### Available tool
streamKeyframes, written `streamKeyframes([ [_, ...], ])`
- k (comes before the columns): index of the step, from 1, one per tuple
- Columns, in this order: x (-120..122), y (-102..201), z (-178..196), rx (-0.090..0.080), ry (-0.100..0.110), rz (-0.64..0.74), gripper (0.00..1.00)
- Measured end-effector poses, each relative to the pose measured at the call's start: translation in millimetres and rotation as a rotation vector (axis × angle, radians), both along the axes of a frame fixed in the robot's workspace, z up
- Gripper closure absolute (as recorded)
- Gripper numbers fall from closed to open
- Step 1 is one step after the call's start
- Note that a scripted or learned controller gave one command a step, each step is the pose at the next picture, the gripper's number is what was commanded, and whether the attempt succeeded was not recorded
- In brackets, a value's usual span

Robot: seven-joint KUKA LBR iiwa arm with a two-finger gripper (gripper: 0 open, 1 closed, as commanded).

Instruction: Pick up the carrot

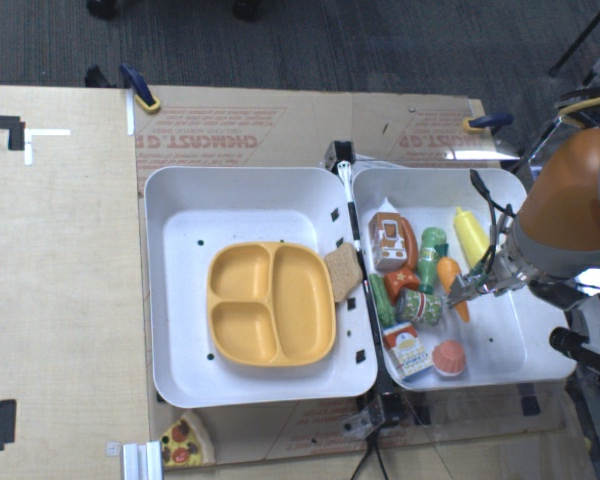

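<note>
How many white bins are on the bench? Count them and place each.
2. The left bin holds a yellow divided plate; the right bin holds the carrot among toy foods, beside the tool.

Carrot (pixel 449 277): small orange toy veg w/ a green top, lying in the right-hand bin approx. mid-bin, among the other play-food pieces. It lies lengthwise, green end toward the far side of the bin, narrow tip pointing down toward the near side & angled a bit to the right. Lower part is partly hidden behind dark hardware at the arm's end, so tip can't be seen clearly; whether it's lifted off the bin floor can't be told.
</note>
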State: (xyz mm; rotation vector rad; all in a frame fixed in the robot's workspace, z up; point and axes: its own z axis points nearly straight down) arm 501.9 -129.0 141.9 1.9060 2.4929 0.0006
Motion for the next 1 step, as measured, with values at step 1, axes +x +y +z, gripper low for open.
streamKeyframes([
  [1, 52.3, 65.0, 49.8, 0.0, 0.001, -0.065, 1.0],
])
